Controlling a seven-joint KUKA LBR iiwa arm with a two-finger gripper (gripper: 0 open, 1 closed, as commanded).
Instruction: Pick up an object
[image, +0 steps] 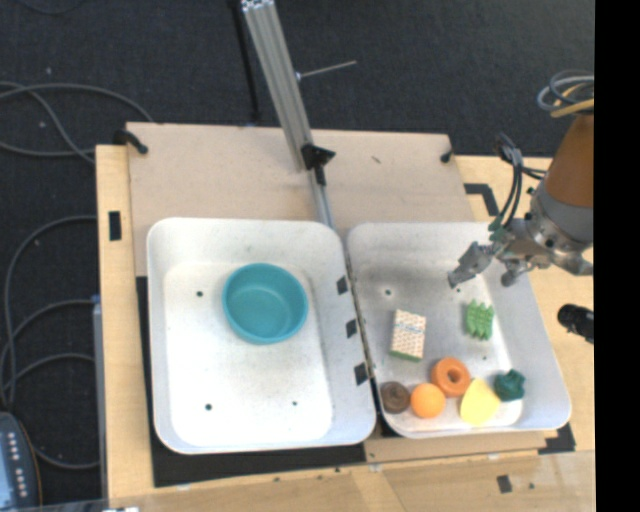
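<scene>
Our pincer (487, 264) hovers spread and empty over the right bin (420, 245), so we should drop squarely astride the green block (479, 319).

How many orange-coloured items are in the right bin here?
2, both near the right bin's front edge: an orange ring and an orange ball just left of and below it. None looks hidden.

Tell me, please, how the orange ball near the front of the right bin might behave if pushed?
The orange ball looks round and smooth, so it would probably roll. The brown disc and yellow fruit flank it, so it would likely bump them.
</scene>
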